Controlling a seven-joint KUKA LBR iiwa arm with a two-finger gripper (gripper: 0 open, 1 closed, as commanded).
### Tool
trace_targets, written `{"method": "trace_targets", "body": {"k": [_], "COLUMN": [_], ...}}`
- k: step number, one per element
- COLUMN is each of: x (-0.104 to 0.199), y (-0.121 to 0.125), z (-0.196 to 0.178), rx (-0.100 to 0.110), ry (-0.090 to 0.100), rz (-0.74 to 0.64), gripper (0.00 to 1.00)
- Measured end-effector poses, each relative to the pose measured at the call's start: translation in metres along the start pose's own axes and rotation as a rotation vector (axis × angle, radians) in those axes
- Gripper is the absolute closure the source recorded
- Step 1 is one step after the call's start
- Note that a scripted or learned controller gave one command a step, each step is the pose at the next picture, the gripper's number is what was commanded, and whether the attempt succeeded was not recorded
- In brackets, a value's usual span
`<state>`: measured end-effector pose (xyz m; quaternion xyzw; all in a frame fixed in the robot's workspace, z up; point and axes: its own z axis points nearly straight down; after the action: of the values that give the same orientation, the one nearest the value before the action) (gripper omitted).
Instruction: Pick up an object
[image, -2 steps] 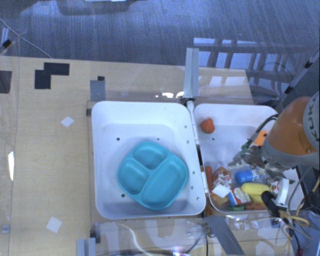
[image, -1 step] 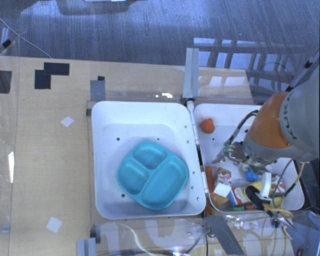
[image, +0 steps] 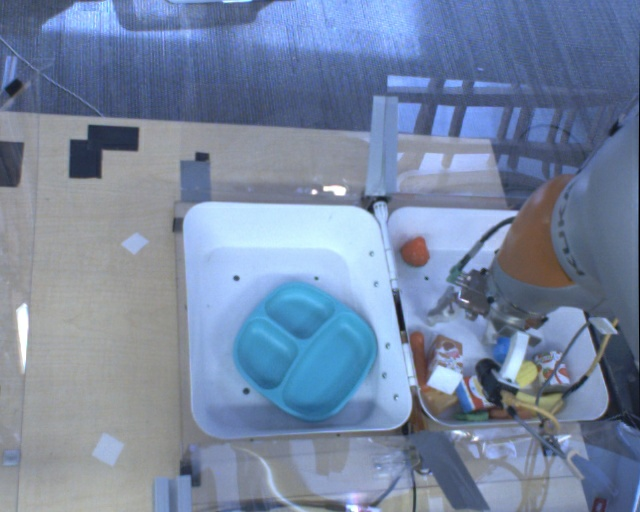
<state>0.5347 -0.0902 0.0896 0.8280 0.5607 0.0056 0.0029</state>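
Observation:
The right bin (image: 440, 225) holds a small red-orange ball (image: 415, 251) near its far left corner. An orange stick-shaped piece (image: 417, 352) lies along the bin's left wall. A heap of small items fills the near end, among them a white block (image: 441, 380), a brown printed packet (image: 448, 353), a blue-and-white piece (image: 513, 358) and a yellow piece (image: 522, 402). My gripper (image: 450, 298) hangs low over the middle of this bin. It is just right of the ball and above the heap, with nothing seen in it.
The left bin (image: 210, 330) carries a blue divided plate (image: 305, 348). A raised divider (image: 390, 290) separates the two bins. The grey arm with its orange band (image: 535, 245) covers the right bin's right half. Cables run along the near edge.

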Motion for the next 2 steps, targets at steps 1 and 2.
{"method": "trace_targets", "body": {"k": [1,2], "x": [0.033,-0.001], "y": [0.034,-0.023], "z": [-0.095,-0.009], "rx": [0.007,0.010], "ry": [-0.006,-0.007], "rz": [0.230,0.271], "gripper": [0.00,0.00]}}
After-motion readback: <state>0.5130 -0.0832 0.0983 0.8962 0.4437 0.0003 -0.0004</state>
